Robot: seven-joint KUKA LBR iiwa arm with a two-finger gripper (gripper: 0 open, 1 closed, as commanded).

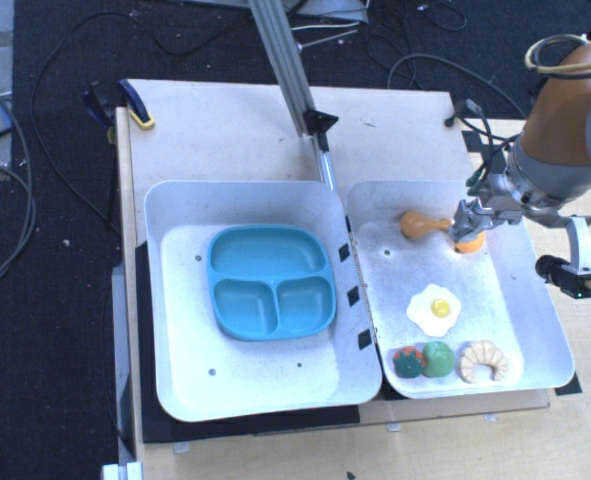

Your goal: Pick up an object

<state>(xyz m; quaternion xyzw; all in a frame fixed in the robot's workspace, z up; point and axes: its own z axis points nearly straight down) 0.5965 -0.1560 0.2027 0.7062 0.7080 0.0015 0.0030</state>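
Observation:
My gripper (468, 230) hangs low over the far part of the right bin (530, 298), right above a small orange piece (470, 245) that peeks out beneath it. Just to its left lies a brown drumstick-shaped toy (418, 225). A fried egg toy (435, 310) rests mid-bin. Along the near edge sit a red and green vegetable toy (424, 360) and a croissant toy (484, 360). Whether the orange piece sits between the fingers cannot be made out.
The left bin (175, 368) carries a blue three-compartment tray (272, 281). A slanted metal post (285, 53) rises behind the bins and meets them at their shared far edge. Cables lie on the dark floor around the bench.

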